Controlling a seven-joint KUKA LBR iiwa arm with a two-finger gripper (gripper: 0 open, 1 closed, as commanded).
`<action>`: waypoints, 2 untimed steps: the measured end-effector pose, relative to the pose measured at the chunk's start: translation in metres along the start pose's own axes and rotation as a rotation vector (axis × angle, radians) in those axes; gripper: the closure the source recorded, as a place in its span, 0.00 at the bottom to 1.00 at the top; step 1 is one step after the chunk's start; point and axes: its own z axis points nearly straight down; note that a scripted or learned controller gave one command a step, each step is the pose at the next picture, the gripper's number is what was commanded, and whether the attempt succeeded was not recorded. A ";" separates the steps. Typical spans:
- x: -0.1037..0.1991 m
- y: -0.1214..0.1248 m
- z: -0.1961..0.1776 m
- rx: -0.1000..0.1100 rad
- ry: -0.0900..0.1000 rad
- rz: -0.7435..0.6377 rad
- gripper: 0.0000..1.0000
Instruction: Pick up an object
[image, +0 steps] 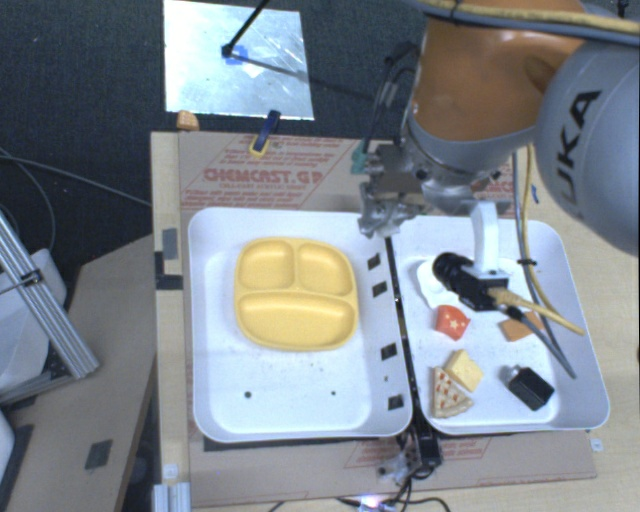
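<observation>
The tool (385, 215) hangs at the far end of the bins, right over the seam where the left bin (215, 400) meets the right bin (585, 400), with the big grey-and-orange arm (500, 80) looming above it. Open or closed? From this angle I cannot tell, and nothing shows in its grip. Nothing is picked yet, by the look of it. The candidates sit in the right bin, toward its near end. There's a red piece (452, 321), and nearer than it a cheese wedge (464, 369) touching or all but touching a pizza slice (449, 398). A black block (530, 387) lies off toward the right corner, and a small orange piece (515, 330) sits near the red one. Over in the left bin, a yellow divided plate (296, 294) lies flat on its own. Here is the worry: the tool sits over the rims, not over any object, so a straight drop from here would likely strike the bin walls or close on air. If it goes for the cheese wedge, the pizza slice crowding it could get nudged or dragged along. The plate looks broad and low, a poor fit for a pinch except at its rim. The red piece, standing apart, seems the safest pick.
</observation>
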 end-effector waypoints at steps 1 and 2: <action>0.065 0.029 0.077 0.011 0.000 0.022 1.00; 0.106 0.029 0.043 0.009 0.001 0.021 1.00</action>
